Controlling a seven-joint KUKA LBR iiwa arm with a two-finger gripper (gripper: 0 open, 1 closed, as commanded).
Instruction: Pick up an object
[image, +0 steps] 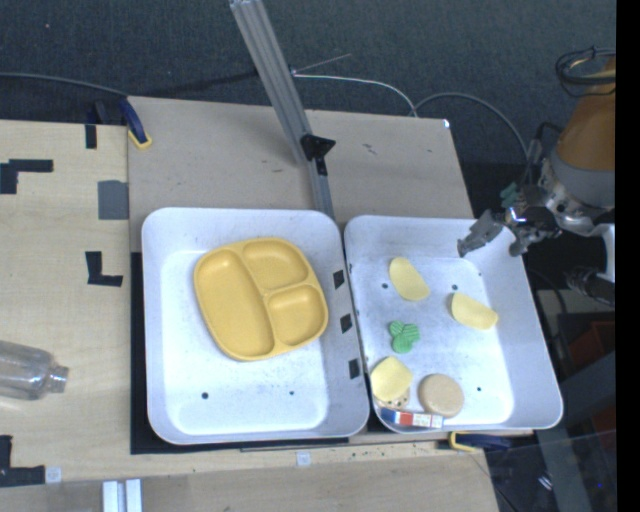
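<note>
Nearest to you, at the front edge of the right white plastic bin (530, 330), lies a small flat packet with red and blue print (412, 420), and just behind it sit a round tan biscuit-shaped piece (441, 394) and a rounded yellow lumpy piece (390, 380), side by side and close together. Look a little further back and you find a small green knobbly piece (403, 337) near the bin's middle. Behind that, a smooth yellow oval piece (408, 279) lies with its long axis running from the back left to the front right, and a yellow wedge-shaped piece (473, 311) to its right points the same slanting way. These pieces lie apart from one another, with bare speckled bin floor between them.

In the left white bin (160, 330) you see a glossy yellow divided tray with three compartments (260, 297), set at a slant.

The gripper (490, 235) hangs over the right bin's back right corner, above the wedge and clear of every piece. Its dark fingers (476, 238) look spread apart with nothing between them.
</note>
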